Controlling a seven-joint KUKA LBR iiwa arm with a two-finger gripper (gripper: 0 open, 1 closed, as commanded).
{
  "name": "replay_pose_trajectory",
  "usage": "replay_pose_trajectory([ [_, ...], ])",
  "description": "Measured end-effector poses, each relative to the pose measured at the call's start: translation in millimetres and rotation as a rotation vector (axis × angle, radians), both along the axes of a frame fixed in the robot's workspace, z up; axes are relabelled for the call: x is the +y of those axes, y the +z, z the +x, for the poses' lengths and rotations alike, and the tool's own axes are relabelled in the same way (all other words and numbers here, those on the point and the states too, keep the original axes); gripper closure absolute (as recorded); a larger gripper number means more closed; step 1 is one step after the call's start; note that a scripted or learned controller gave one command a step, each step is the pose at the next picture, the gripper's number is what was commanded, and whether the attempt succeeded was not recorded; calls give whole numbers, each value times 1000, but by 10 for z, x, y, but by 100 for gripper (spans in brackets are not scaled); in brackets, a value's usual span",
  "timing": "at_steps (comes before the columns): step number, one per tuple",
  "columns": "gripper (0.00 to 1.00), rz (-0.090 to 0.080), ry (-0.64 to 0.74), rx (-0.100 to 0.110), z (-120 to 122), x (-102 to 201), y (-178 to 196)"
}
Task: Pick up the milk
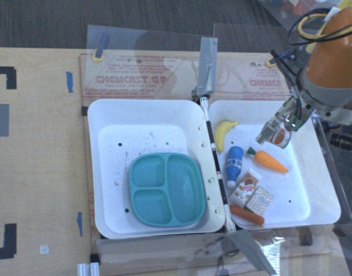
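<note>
Arm w/ orange band is reaching in from the right, hanging over the upper part of the right bin. The tool is sitting above that bin's back area, tilted, pointing down-left; something reddish/white is showing near its tip, but can't tell whether it's part of the tool or an obj. Can't tell whether the tool is released or clenched — too blurred and small.

Milk, a small carton w/ brown & white print, is lying on its side in the lower-middle of the right bin, well apart from the tool and not gripped. Just beside it on the right, touching or nearly so, a light checkered packet is lying. Below both, near the bin's front edge, a red-orange sausage-like item is resting.

Blue bottle w/ white cap is lying left of the milk, near the divider btwn bins, cap end pointing toward the front. Banana is lying above the bottle, by the divider. Carrot, green end pointing left, is lying btwn the tool and the milk, right of the bottle.

Left bin is holding a teal 3-compartment plate in its lower-right area. Both bins are sitting on the wooden tabletop.
</note>
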State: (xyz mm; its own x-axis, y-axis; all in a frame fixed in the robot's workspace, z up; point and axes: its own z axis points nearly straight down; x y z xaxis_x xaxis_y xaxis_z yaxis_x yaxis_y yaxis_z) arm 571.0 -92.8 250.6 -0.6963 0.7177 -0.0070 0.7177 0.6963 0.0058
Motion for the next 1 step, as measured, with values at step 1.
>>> replay_pose_trajectory([
  [1, 100, 0, 17, 3, 563, 584, -451],
])
